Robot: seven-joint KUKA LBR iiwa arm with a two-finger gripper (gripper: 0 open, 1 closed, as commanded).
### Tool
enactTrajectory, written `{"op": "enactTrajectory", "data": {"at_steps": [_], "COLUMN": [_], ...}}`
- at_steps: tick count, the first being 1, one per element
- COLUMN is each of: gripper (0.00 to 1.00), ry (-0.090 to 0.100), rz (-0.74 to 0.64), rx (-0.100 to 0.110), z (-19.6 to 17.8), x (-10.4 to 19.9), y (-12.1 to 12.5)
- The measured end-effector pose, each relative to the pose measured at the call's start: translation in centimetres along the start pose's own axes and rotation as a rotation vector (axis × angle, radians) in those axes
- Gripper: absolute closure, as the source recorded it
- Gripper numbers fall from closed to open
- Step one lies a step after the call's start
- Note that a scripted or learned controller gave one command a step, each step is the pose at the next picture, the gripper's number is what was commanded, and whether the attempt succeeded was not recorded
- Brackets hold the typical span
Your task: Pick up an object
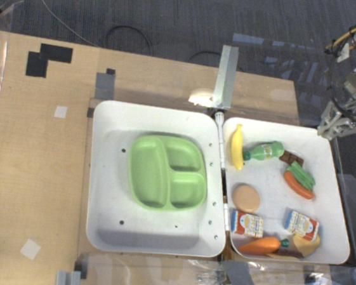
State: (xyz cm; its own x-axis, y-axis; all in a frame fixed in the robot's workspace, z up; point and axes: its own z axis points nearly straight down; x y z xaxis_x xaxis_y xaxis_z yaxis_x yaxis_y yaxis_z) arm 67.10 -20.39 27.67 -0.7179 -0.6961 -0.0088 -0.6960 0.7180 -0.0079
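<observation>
Carrot (259, 246) well apart from fingers (328, 128).

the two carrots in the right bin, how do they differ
The upper carrot has green leaves at its upper-left end and lies on a slant near the bin's right side; the lower carrot has a dark brown end piece and lies almost level along the front wall of the right bin. The lower carrot looks longer and a paler orange; the upper carrot is redder. Both are toy food lying flat in that bin.
</observation>
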Motion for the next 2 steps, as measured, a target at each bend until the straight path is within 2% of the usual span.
{"op": "enactTrajectory", "data": {"at_steps": [1,2], "gripper": [1.00,1.00], "ry": [-0.001,-0.001], "rz": [-0.229,-0.485], "rx": [0.001,0.000], "z": [-0.1,-2.3], "x": [0.0,0.0], "y": [0.0,0.0]}}
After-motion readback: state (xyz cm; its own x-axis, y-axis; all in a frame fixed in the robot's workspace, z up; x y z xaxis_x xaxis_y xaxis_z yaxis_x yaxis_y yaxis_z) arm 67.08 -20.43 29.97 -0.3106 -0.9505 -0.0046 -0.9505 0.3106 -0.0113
